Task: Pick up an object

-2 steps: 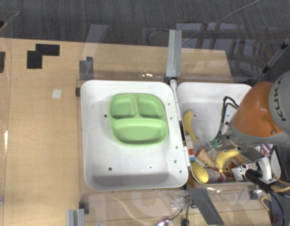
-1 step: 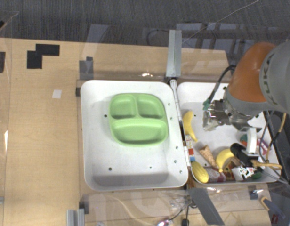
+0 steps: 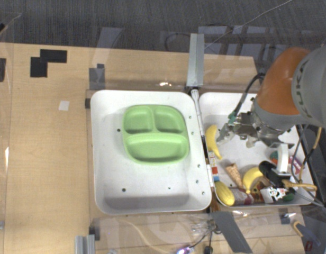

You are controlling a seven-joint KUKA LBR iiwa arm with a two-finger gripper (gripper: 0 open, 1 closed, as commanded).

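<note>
Nearest to us, in the near corner of the right bin [image 3: 229, 102], several things lie crowded together: a yellow oblong thing [image 3: 225, 193], a brown cone-like piece [image 3: 233, 173] and a short banana [image 3: 253, 178]. In our judgement a grasp here could go wrong because these things lie so close together. The end effector may push one aside or catch two at once.

A little farther away, a long banana [image 3: 211, 141] lies along the left wall of this bin, and the end effector [image 3: 226, 133] hangs just beside it, on its right side. We cannot tell whether the end effector is apart or together, and we see nothing held in it. This banana looks to us like the closest candidate for the task. The danger here is the wall: the end effector may strike the rim, or the smooth curved skin may slip out.

In the left bin [image 3: 110, 142] lies a green divided plate [image 3: 154, 133]; it is wide and flat, so probably hard to grip.

Both bins stand on a pale wooden tabletop [image 3: 41, 142], which has black marks [image 3: 46, 62] near its far left corner. A grey metal bar [image 3: 195, 62] runs away from between the bins. Beyond it lies a dark grey carpet floor [image 3: 126, 9].
</note>
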